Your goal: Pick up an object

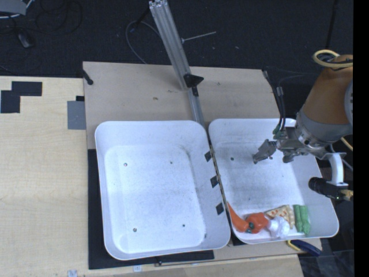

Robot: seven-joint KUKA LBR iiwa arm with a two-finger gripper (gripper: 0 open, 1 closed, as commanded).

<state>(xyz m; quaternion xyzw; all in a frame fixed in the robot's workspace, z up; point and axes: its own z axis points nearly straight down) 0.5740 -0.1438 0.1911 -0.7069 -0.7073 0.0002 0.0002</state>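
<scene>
a slanted silver aluminium extrusion bar [174, 45] rises behind the pale wooden bench board [138, 91]. black cables [52, 10] lie on dark carpet; black clips [214, 181] sit between two bins.

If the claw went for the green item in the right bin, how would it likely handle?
The green item looks small and bumpy, so probably light and grippable. It lies against the bin wall, crowded by the white item, so a clean grasp may be awkward. The claw hovers well away.
</scene>
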